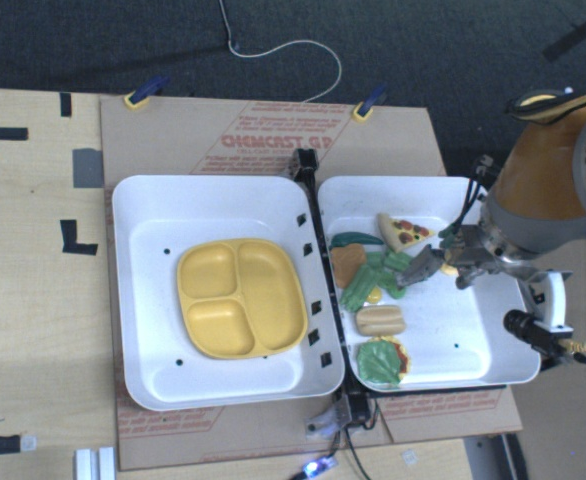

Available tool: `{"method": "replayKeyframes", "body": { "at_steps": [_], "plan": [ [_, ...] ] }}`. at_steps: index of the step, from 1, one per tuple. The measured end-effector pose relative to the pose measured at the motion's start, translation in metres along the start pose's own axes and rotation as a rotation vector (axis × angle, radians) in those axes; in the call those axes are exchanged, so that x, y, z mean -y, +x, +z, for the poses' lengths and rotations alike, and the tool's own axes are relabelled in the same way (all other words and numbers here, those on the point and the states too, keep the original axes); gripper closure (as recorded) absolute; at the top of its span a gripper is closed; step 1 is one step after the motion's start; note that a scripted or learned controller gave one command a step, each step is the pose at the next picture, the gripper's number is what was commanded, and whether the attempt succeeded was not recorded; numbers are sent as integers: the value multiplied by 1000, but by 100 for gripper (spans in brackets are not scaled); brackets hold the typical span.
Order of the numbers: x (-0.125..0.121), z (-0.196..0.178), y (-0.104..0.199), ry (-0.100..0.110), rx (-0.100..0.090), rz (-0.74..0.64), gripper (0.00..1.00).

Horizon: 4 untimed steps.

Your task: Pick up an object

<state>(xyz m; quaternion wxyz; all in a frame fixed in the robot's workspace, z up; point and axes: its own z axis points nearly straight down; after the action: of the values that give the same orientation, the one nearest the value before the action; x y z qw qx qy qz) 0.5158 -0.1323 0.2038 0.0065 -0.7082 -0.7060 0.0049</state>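
I see the toy food (375, 286) heaped along the right bin's (473, 368) left wall. My hand (420, 268) hangs just at the pile's right edge; I can't tell its state. A yellow tray (241, 297) fills the left bin (143, 218).

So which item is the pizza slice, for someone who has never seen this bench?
Look in the right-hand bin, near its far wall. The pizza slice lies beyond the green pieces: a small cream wedge with red spots, the only spotted item.
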Motion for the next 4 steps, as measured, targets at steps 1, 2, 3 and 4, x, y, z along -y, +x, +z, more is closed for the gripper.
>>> {"method": "replayKeyframes", "body": {
  "at_steps": [1, 2, 3, 4],
  "plan": [
    [-3, -7, 0, -13, 2, -4, 0],
    [1, 37, 1, -9, 1, -4, 0],
    [-4, 98, 9, -10, 1, -5, 0],
    [-4, 120, 10, -13, 2, -5, 0]
  ]
}}
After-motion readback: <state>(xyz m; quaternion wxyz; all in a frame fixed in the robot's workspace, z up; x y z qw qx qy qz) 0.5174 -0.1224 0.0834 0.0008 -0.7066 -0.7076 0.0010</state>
